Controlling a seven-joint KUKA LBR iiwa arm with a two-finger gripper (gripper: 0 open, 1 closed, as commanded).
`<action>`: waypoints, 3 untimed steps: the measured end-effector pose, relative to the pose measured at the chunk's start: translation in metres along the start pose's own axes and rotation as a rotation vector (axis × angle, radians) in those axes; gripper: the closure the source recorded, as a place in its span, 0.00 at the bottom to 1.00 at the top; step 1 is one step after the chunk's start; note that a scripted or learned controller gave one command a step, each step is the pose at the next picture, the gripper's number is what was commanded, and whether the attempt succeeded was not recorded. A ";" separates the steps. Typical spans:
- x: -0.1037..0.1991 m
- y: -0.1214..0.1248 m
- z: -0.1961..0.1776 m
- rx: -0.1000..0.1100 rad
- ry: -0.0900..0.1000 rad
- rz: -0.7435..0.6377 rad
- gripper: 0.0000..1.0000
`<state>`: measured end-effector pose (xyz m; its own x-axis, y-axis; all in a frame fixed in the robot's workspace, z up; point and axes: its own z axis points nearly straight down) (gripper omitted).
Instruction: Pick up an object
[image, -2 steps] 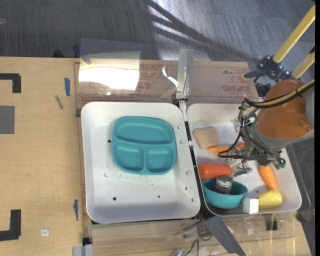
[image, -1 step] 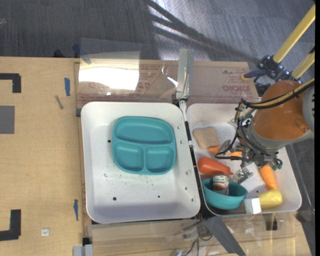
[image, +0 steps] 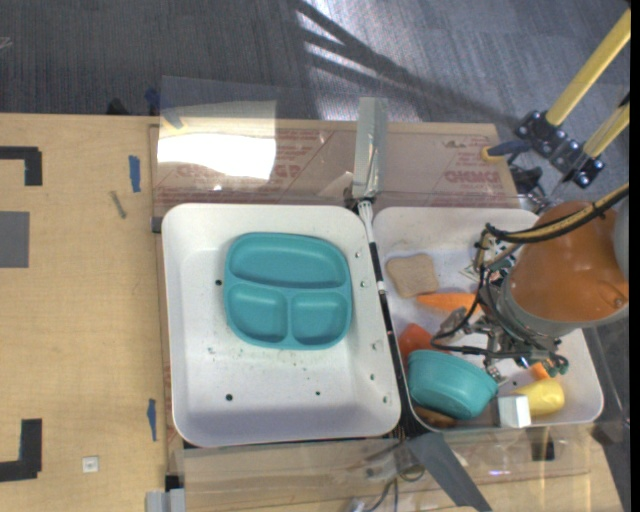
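- Sitting by the right bin's (image: 592, 400) near edge are a teal bowl (image: 450, 383) and a yellow object (image: 545, 399).
- Hovering just above them, the gripper (image: 505, 345) is giving no clear sign of holding anything; its opening I cannot tell.
- Lying farther back are an orange carrot-like piece (image: 447, 299) and a tan slice (image: 412, 273); descending squarely over one target would be wisest.

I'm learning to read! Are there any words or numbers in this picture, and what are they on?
Red print on the clear panel behind the bins: there are letters, but they are too blurry to read.
Teal divided plate, teal bowl, white bins: no words or numbers on them.
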<state>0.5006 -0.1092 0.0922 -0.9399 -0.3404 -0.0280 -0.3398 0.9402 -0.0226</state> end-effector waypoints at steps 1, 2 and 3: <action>-0.096 -0.053 0.007 -0.018 0.016 0.004 0.00; -0.101 -0.055 -0.008 -0.010 0.002 0.006 1.00; -0.058 -0.109 -0.110 -0.008 0.011 0.042 1.00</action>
<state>0.5885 -0.1905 0.2064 -0.9536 -0.3005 -0.0178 -0.3003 0.9538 -0.0133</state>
